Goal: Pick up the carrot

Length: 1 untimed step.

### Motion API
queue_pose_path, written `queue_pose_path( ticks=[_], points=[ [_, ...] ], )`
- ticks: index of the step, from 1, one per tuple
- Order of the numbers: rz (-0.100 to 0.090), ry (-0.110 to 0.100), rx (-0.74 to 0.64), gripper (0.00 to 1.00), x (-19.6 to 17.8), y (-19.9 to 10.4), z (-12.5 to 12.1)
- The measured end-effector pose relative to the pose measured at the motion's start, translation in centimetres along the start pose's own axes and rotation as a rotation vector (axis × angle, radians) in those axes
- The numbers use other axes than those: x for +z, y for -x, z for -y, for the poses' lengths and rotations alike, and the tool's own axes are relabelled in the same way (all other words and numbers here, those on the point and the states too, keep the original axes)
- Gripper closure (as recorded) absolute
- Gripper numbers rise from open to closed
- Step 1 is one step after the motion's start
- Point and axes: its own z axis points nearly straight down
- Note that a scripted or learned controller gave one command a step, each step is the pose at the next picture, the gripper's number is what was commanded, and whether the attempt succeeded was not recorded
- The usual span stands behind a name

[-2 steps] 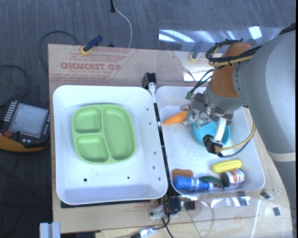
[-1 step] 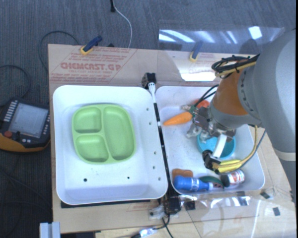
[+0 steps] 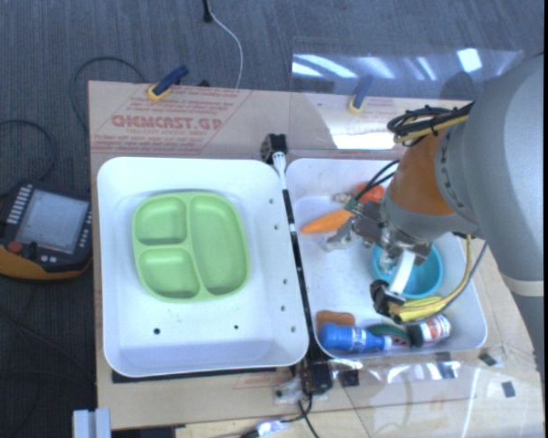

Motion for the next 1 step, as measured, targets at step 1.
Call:
queue_pose_path(
  ticks=[1],
  points=[
    [0.001, -0.008, 0.208, 0.0, 0.15, 0.14, -4.43]
  ],
)
